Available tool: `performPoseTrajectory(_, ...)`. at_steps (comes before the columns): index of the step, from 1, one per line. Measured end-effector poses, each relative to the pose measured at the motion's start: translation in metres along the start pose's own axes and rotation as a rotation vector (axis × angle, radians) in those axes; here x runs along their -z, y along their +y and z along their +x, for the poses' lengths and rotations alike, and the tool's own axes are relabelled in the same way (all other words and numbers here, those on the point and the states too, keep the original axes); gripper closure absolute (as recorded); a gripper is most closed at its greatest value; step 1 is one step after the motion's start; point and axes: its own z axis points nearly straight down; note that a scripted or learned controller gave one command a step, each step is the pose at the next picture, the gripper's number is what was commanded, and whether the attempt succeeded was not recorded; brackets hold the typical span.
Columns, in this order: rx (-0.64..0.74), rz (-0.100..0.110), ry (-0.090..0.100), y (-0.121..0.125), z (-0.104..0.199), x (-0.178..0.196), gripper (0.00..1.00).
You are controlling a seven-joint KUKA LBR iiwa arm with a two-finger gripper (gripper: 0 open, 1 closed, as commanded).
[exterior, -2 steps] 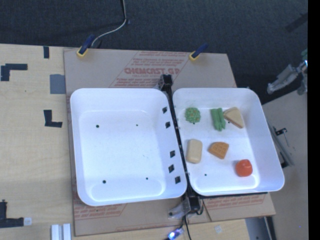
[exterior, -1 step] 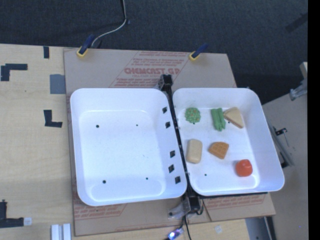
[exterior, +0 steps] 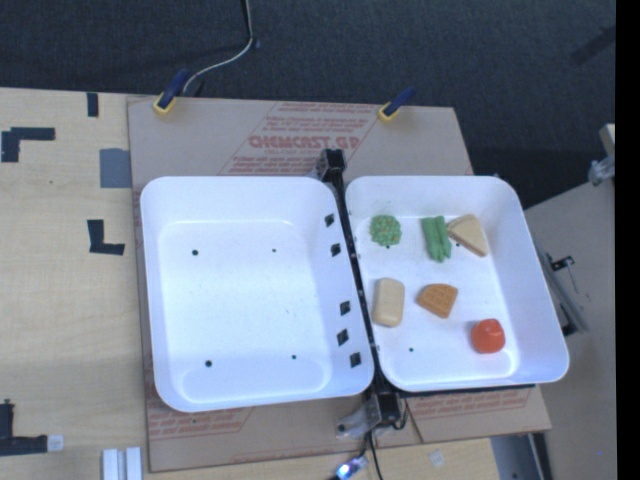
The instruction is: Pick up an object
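From my seat the pick looks not yet begun; all six toy food pieces lie loose on the floor of the right bin (exterior: 530, 298), none lifted; every one is a candidate, so the whole task is left. A green broccoli-like piece (exterior: 385, 231), a green pod (exterior: 435, 238) and a tan wedge (exterior: 468, 235) sit along the far side, pod and wedge just about touching; a beige loaf (exterior: 388, 301) and an orange chunk (exterior: 438, 299) lie nearer, and a red piece (exterior: 488, 336) stands apart toward the near corner, which I judge the easiest target. The left bin (exterior: 160, 268) adjoins it; both rest on a cardboard sheet (exterior: 300, 133) clamped to the pale wooden bench (exterior: 60, 298); dark carpet (exterior: 400, 28) lies beyond.
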Motion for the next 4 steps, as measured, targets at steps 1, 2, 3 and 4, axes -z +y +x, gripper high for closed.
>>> performPoseTrajectory(1, -0.004, 0.011, 0.002, 0.000, -0.010, -0.034, 0.00)
performPoseTrajectory(2, -0.001, 0.003, 0.001, 0.001, 0.015, 0.011, 0.00)
performPoseTrajectory(3, -0.002, 0.006, 0.000, 0.001, 0.014, 0.019, 1.00)
performPoseTrajectory(4, -0.008, 0.019, 0.004, 0.012, -0.039, -0.091, 1.00)
